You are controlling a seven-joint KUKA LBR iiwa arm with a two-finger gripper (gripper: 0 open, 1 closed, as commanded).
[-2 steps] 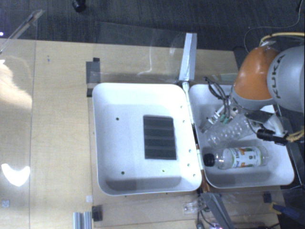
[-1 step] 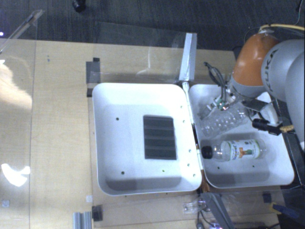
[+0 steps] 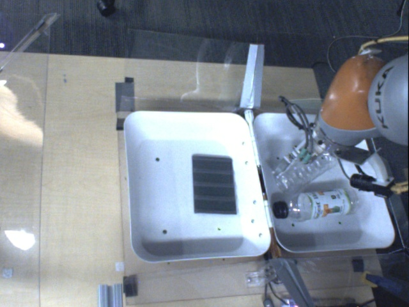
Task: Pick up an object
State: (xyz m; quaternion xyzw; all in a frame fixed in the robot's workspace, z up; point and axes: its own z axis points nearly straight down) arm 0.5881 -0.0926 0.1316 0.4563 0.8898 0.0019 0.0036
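Pale wooden bench (image 3: pixel 70 190), two white bins side by side: left bin (image 3: pixel 144 171) with a dark ridged block (image 3: pixel 214 184), right bin (image 3: pixel 377 226) with a black-capped bottle (image 3: pixel 314 206) lying on its side. Gripper (image 3: pixel 300 165) low over the right bin, just above the bottle; finger state impossible to tell. Seemingly the reach stage. Next: settle squarely over the bottle's body, then close.

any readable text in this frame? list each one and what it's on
"KUKA": grey lettering running down the arm, on the grey casing beside the orange band; the right edge of the frame cuts it off partway.
Label on the clear bottle with a black cap, lying in the right bin: print and a dark patch show, too small and blurred to read.
Nothing else legible.
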